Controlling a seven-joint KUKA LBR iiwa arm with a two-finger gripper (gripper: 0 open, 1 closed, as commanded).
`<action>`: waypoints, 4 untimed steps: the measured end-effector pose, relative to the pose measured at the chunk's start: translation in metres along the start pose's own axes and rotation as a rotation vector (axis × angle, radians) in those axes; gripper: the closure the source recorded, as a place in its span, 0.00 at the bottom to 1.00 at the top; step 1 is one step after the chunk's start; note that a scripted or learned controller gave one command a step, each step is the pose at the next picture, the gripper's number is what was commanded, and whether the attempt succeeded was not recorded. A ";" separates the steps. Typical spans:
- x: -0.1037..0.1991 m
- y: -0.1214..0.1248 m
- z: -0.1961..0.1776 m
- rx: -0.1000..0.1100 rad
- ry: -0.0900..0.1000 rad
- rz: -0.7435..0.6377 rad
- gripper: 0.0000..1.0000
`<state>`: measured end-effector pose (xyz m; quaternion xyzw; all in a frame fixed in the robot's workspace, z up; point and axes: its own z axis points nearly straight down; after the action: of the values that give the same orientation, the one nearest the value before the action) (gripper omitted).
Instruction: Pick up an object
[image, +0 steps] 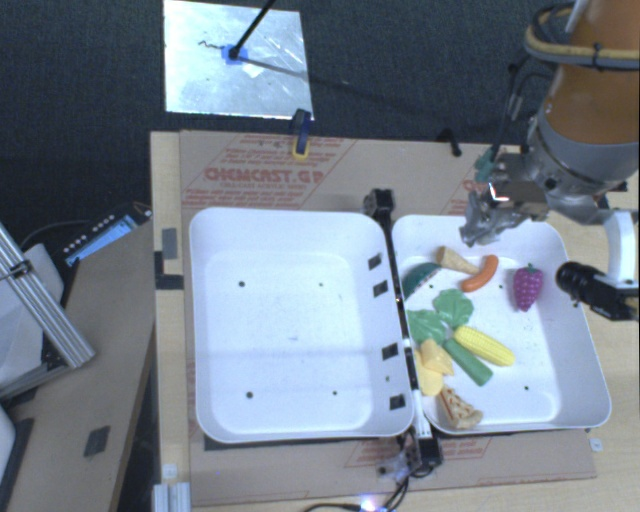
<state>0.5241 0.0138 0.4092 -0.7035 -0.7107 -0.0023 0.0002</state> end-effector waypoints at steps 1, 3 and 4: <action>-0.001 0.056 -0.020 -0.005 -0.005 0.005 1.00; 0.002 0.131 -0.061 -0.002 -0.003 0.004 1.00; 0.031 0.014 -0.045 0.006 -0.001 0.002 1.00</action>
<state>0.5373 0.0448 0.4540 -0.7043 -0.7099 0.0002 0.0022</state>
